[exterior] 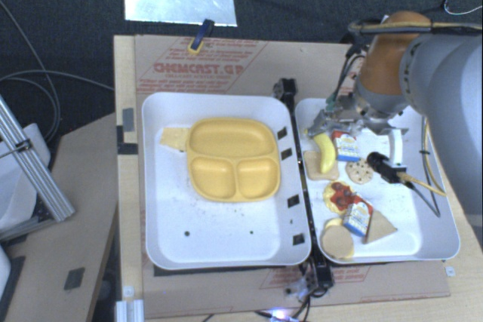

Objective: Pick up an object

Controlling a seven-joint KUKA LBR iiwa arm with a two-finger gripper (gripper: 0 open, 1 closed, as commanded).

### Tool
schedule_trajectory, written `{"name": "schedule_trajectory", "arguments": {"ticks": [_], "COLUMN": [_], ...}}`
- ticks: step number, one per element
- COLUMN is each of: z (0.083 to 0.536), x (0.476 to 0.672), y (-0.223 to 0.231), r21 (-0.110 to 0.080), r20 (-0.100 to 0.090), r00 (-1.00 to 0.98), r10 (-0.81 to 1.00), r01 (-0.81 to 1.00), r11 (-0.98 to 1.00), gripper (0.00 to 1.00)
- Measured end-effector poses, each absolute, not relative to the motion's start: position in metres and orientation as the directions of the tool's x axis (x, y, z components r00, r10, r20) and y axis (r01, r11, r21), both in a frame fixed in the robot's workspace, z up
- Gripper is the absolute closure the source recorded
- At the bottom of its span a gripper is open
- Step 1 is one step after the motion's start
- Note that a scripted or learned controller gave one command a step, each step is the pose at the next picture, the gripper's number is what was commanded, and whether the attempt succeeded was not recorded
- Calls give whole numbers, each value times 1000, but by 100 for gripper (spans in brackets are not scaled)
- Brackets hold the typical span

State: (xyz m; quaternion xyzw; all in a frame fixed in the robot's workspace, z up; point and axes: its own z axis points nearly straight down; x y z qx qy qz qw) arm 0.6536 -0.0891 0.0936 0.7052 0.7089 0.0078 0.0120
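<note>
While the grey two-finger gripper hangs low over the far left corner of the right shallow white bin, you have the yellow plastic toy banana just on its near side. It looks like the closest pick. The banana's long axis runs from the far edge toward the near edge, its far tip right below the gripper. Contact or not, you can't tell, nor how wide the gripper is open; nothing visibly held.

Same bin, along the left wall: a tan square bread-like slice touching the banana. A small red-and-blue carton sits just beside the banana, toward the right edge. A round brown cookie lies nearer the middle. Toward the near left corner sit a red-topped yellow pizza piece, a second small carton, a tan wedge and a pale tan round disc, all crowded.

The left white bin holds a yellow three-compartment plastic plate, compartments bare. A pale yellow flat piece pokes out at the plate's far left corner.
</note>
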Motion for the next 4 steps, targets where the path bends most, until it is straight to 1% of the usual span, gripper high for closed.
{"name": "schedule_trajectory", "arguments": {"ticks": [1,2,3,4], "z": [107,106,94,93], "x": [656,655,643,652], "y": [-92,-92,-88,-86], "r21": [36,33,31,22], "r20": [-11,-11,-9,-7], "r00": [-4,-4,-3,-5], "r10": [1000,1000,1000,1000], "r01": [999,999,1000,1000], "r11": [4,5,3,5], "gripper": [100,0,0,0]}}
